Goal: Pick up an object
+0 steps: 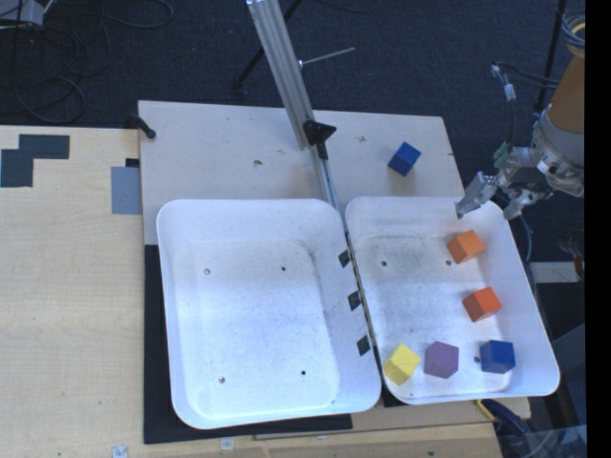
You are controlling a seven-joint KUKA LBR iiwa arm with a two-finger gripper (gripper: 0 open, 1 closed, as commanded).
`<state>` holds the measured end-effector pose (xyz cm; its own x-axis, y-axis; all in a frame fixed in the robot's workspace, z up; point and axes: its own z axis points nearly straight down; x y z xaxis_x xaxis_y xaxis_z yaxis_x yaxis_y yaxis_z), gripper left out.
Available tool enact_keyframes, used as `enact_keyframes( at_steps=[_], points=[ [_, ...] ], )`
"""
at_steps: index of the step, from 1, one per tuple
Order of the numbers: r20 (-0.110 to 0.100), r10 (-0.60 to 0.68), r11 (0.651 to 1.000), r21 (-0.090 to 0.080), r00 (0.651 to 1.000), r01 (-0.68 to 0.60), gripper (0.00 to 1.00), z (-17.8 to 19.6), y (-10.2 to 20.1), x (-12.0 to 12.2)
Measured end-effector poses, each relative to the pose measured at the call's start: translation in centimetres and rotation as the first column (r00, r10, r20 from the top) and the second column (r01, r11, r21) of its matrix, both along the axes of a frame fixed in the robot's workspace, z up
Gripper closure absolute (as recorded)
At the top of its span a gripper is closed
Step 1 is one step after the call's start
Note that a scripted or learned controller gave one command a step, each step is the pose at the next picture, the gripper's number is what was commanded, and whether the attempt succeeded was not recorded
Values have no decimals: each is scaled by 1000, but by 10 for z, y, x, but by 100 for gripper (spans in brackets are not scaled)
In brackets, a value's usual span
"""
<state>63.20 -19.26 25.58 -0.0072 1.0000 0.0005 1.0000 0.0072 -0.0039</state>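
Gripper [498, 198] poised above far right corner of right bin [535, 299], fingers spread, holding nothing. Nearest orange cube [465, 246] just below it inside bin. Blue cube [404, 157] apart on tabletop [220, 151].

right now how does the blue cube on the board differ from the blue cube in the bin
The blue cube on the board sits outside both bins, alone on the bare board behind them; the blue cube in the bin lies in the right bin at its near corner, beside a purple cube. The board cube looks turned corner-on; the bin cube sits squarer. Both are small, blue and untouched.
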Motion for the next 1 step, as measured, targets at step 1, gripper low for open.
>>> enact_keyframes(
  at_steps=[1],
  points=[
    [-7, -9, 1000, 2, 1000, 9, 0, -117, -16, -34]
  ],
)
